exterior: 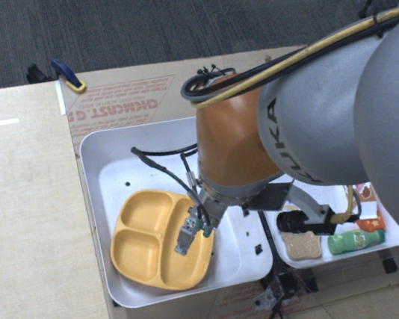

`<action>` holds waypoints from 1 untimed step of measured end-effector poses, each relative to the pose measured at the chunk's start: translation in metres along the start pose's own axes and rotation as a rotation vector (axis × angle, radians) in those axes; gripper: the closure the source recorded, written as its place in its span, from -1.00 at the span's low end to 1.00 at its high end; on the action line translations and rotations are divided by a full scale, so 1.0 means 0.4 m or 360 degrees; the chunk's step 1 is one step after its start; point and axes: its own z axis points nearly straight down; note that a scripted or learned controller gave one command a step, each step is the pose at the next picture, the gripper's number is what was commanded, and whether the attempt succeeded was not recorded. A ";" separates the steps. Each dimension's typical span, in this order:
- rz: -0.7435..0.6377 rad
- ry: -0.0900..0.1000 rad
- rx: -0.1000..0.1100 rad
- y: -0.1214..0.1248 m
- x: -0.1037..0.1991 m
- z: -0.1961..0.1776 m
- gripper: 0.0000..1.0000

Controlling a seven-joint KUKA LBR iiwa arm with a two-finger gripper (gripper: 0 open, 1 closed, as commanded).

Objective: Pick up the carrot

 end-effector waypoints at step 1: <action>0.0604 -0.0008 -0.0042 -0.002 -0.088 0.237 -1.00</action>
